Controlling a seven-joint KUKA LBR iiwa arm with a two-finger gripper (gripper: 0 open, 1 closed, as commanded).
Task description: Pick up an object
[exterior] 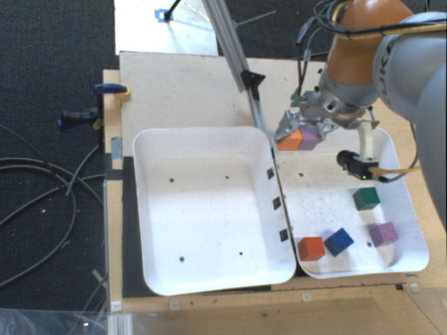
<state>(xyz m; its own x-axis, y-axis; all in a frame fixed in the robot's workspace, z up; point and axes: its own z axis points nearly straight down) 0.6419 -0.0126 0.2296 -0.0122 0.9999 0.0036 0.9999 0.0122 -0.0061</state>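
Note:
My gripper (302, 130) hangs over the far left corner of the right bin (401, 187), under the orange-banded wrist. An orange block (288, 141) and a purple block (309, 137) sit side by side right at its tip, partly covered by it. I cannot tell whether either block is gripped or merely lies beneath. Toward the bin's near side lie a green block (366, 199), a second purple block (383, 234), a blue block (339, 241) and a red-orange block (311, 248).
The left bin (147, 208) stands beside the right one, and the two share a raised divider wall (278, 201). A slanted metal pole (230, 40) crosses above the bins' far edge. A black cable plug (353, 165) dangles from the arm over the right bin.

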